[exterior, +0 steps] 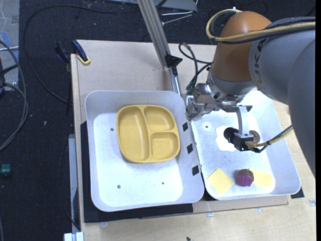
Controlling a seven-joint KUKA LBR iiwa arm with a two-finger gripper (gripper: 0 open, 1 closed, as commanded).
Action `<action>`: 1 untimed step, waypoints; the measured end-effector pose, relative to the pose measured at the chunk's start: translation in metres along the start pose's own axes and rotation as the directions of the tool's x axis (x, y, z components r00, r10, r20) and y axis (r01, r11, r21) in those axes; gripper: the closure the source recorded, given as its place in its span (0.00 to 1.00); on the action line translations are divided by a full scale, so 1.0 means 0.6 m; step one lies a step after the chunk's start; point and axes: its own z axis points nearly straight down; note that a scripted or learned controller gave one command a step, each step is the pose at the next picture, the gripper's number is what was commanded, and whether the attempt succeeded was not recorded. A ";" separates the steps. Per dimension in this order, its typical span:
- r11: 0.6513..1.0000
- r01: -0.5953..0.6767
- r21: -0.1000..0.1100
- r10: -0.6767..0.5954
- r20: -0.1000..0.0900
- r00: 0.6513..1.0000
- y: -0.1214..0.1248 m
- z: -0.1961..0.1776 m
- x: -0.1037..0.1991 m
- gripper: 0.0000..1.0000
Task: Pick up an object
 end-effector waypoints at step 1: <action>1.000 0.000 -0.001 0.000 0.000 1.000 0.030 -0.012 0.091 1.00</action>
